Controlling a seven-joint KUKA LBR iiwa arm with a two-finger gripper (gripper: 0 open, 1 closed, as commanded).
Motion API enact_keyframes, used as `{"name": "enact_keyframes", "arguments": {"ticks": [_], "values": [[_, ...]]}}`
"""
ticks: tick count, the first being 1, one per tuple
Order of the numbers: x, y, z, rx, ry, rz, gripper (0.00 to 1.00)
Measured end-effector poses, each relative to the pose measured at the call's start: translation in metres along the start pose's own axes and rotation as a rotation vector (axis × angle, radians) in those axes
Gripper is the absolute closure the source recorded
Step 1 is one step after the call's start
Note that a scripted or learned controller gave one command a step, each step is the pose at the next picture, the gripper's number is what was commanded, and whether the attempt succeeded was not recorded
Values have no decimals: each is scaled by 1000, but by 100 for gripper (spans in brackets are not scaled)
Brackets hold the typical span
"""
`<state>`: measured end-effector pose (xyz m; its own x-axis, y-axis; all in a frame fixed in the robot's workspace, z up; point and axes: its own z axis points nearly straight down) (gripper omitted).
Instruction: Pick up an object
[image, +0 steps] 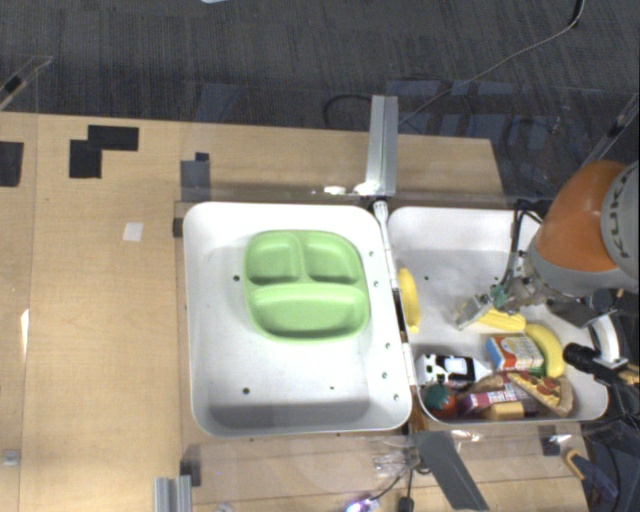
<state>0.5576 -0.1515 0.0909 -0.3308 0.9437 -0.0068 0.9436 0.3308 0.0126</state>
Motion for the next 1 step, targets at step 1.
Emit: {"name": "enact_keyframes", "arguments": {"ticks": [1], "values": [[1,3,-12,-6,0,-4,100]]}}
